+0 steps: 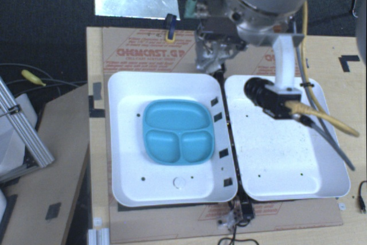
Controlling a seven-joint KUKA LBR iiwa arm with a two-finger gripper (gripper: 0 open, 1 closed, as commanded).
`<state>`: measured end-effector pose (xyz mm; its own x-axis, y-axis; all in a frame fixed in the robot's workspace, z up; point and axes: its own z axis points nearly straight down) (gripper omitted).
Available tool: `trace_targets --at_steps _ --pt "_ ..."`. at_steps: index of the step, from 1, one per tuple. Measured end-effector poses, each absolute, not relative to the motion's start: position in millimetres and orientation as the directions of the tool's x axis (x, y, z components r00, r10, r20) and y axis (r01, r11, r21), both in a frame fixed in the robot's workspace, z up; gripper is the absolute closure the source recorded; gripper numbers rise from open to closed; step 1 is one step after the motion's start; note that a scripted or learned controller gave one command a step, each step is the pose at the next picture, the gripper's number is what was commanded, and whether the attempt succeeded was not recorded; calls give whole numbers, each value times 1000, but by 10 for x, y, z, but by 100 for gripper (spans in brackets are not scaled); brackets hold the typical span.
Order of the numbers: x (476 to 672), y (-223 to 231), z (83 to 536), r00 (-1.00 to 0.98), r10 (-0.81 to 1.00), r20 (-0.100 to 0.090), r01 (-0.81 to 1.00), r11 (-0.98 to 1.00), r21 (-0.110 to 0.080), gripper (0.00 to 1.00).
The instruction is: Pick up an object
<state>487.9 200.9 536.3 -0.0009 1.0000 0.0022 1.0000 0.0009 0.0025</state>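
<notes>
Blue divided plate (176, 131) lies flat in the middle of the left bin (123, 123), compartments up, nothing else beside it. Gripper (215, 61) hangs above the plate's far side, over the back rim where the left bin meets the right bin (287, 172); well off the plate. Can't tell its opening from here. My read: approach not started. Plate's flat and wide, so target a raised rim edge, not the centre, and come down square.
</notes>
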Motion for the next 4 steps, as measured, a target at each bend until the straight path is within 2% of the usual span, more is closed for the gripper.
trace_targets --at_steps 1,2,3,4 --pt "5186 2165 5348 -3 1000 1 1000 3 3 100" --pt "5569 2023 5144 1 1000 0 1000 -1 1 100" --pt "5209 1943 5123 -4 1000 1 1000 4 0 100" --pt "5725 2359 5363 -5 1000 2 1000 5 7 100"
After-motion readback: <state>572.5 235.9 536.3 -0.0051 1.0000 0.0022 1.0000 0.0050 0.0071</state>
